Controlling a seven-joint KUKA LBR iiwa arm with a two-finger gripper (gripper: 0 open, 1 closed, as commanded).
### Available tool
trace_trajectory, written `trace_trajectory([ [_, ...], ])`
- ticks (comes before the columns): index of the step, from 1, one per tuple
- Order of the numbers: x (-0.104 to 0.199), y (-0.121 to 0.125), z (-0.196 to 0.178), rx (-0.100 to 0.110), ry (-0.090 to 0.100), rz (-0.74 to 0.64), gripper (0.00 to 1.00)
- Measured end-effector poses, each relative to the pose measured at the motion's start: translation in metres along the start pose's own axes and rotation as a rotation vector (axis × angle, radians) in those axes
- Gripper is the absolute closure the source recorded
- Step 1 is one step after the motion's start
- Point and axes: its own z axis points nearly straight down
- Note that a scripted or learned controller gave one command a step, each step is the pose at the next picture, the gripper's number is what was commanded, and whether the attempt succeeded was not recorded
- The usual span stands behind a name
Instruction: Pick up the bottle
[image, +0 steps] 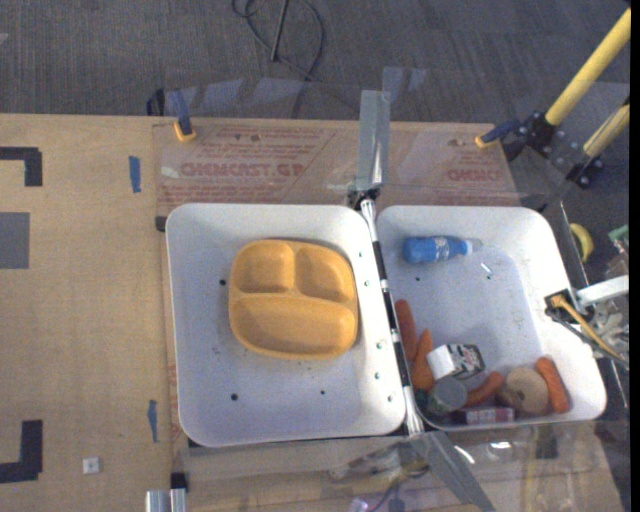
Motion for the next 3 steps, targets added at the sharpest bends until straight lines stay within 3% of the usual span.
trace_trajectory([
  [1,0.001,0.000,-0.040,-0.005,0.002,-0.210,1.00],
  [2,0.010,0.002,-0.017,-0.004,0.002,0.087,1.00],
  [3,0.000,0.000,0.002,-0.001,0.001,-0.386,1.00],
])
